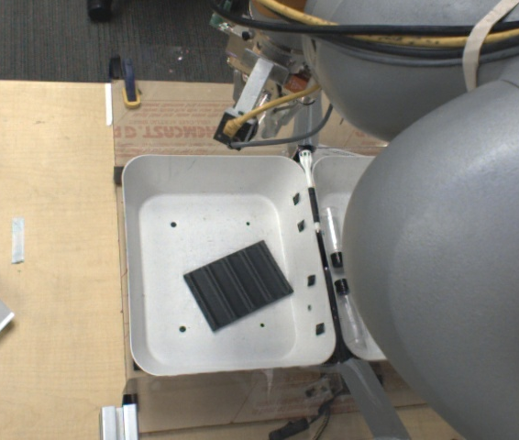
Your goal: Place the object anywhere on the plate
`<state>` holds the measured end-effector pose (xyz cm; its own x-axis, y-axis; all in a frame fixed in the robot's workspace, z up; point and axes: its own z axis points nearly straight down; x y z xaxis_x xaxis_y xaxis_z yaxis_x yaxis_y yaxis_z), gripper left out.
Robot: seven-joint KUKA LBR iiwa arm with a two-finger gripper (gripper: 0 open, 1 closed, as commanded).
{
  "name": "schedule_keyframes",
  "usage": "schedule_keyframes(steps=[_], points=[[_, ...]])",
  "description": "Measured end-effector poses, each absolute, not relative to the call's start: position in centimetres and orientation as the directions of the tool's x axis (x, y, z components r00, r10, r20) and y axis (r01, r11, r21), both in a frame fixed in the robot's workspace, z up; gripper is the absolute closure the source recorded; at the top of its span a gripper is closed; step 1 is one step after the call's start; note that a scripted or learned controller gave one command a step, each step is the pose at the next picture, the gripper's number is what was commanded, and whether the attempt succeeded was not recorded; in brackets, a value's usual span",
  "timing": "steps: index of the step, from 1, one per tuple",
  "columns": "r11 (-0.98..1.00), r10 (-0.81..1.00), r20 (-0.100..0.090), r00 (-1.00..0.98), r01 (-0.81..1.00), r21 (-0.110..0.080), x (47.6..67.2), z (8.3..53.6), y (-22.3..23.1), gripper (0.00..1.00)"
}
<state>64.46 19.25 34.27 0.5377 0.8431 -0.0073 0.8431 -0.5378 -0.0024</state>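
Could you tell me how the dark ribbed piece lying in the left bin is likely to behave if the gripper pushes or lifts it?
The dark ribbed piece lies flat on the left bin floor, so a push would probably slide it, not roll or tip it. Its straight edges suggest it is fairly stiff. Being thin and low, it may be hard to get fingers under.

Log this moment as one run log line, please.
arm: grey arm covers right bin | gripper: above left bin's far rim | object: black ribbed plate flat in left bin | grasp: none seen
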Motion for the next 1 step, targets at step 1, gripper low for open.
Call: schedule_keyframes(steps=[1], points=[[-0.237, 0.972, -0.005, 0.237, 0.972, -0.003, 65.9, 35.52, 17.34, 1.0]])
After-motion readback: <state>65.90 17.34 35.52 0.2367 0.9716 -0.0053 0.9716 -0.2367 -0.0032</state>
